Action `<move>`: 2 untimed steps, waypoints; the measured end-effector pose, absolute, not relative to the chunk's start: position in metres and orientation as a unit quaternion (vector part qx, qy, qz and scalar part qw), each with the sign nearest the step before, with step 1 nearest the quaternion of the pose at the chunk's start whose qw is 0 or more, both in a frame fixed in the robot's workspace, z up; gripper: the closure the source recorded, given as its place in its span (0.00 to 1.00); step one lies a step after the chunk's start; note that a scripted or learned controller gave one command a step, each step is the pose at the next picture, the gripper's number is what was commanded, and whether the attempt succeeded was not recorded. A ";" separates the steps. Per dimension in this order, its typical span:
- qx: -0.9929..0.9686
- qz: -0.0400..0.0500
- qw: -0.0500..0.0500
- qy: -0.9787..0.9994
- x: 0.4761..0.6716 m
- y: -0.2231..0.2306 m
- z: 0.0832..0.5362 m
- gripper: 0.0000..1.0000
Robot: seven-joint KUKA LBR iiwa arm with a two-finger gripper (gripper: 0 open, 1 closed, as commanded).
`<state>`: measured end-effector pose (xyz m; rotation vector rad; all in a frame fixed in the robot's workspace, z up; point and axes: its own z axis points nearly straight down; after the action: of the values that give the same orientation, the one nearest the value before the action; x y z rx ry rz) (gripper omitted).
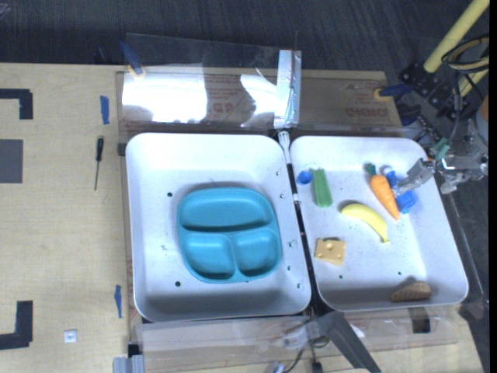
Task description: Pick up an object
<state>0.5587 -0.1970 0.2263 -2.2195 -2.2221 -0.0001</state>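
At the bottom of the frame, nearest the camera, a brown lump (411, 291) lies against the lower rim of the right bin (446, 231), probably where it rolled to rest along the sloped wall. Just above it and to the left, a yellow cheese wedge (330, 251) sits flat near the divider between the bins. The left bin (147, 208) holds a blue sectioned tray (229, 231) set squarely in the middle, likely as a place to put items. In the right bin, a banana (366, 218) curves across the centre, a green block (321, 189) lies near the divider with a small blue piece (304, 178) just beside it, and a carrot (384, 195) lies tilted at the upper right, orange with a green top, touching a blue item (405, 201) on its right. The carrot looks like the likeliest target, being closest to the tool (423, 171), which reaches in from the right edge of the frame and hovers at the bin's upper right rim, just beside the carrot and the blue item. Whether its fingers are spread or pressed together I cannot tell; it is too small and blurred, and nothing visibly sits between them. The pale counter (54, 208) stretches off to the left.
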 end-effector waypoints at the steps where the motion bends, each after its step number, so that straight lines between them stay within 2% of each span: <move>1: -0.672 0.002 0.003 -0.741 0.528 -0.159 0.138 0.00; 2: -0.749 -0.001 -0.001 -0.662 0.507 -0.153 0.182 0.00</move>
<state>0.5068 -0.1528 0.1817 -2.3557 -2.0821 -0.0020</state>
